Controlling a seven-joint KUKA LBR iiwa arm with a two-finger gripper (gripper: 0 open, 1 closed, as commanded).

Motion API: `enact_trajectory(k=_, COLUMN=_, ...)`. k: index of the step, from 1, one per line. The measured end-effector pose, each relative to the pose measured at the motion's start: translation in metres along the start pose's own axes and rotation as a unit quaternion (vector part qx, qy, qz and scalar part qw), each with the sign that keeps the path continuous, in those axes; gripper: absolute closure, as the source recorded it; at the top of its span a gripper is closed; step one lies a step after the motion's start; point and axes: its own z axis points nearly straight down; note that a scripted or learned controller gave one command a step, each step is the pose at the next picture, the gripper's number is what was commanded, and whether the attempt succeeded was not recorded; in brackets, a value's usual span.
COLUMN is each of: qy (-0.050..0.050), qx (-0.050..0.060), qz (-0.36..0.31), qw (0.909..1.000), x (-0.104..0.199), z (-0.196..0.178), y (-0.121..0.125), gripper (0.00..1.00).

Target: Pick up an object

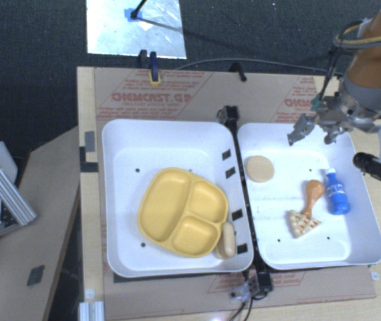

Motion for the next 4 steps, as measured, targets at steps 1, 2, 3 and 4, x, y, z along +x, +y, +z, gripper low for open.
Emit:
enact_trajectory(k=1, qy=-0.001, qx=-0.006, qz=-0.001, qw=1.0000, x=0.000, z=-0.007, y=0.002, gripper=0.00)
enact_trajectory(k=2, qy=-0.001, qx=-0.004, qz=-0.001, qw=1.0000, x=0.001, z=0.049, y=0.012, gripper=0.00)
enact_trajectory(k=3, qy=-0.001, qx=-0.004, qz=0.000, qw=1.0000, x=-0.009, z=0.100, y=0.016, gripper=0.00)
enact_trajectory(k=4, qy=-0.001, qx=-0.009, qz=0.000, qw=1.0000, x=-0.009, z=0.147, y=0.019, gripper=0.00)
